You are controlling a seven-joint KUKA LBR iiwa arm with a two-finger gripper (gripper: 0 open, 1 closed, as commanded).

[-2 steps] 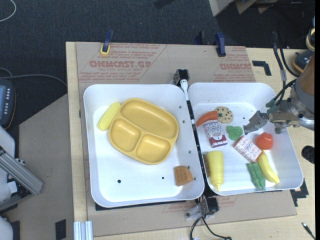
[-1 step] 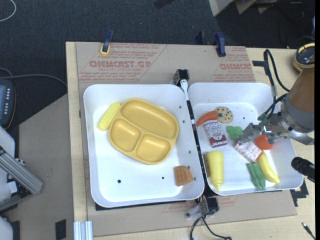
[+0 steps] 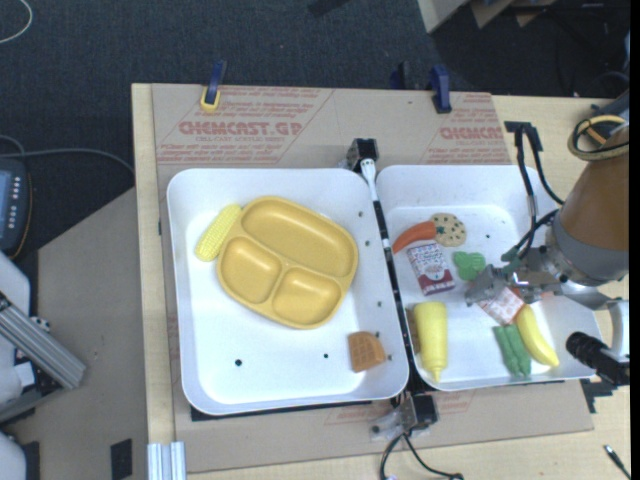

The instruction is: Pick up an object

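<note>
My gripper hangs low in the right bin, near its right side. Just below it lies a small red and white packet, partly covered by it. A green toy sits just left of the gripper. A larger red and white packet, an orange carrot and a cookie lie further left. A yellow toy, a green pod and a banana lie along the bin's front.
The left bin holds a yellow divided plate, a corn cob at the plate's left and a brown cracker near the front right. Black cables run along the right bin's far right edge.
</note>
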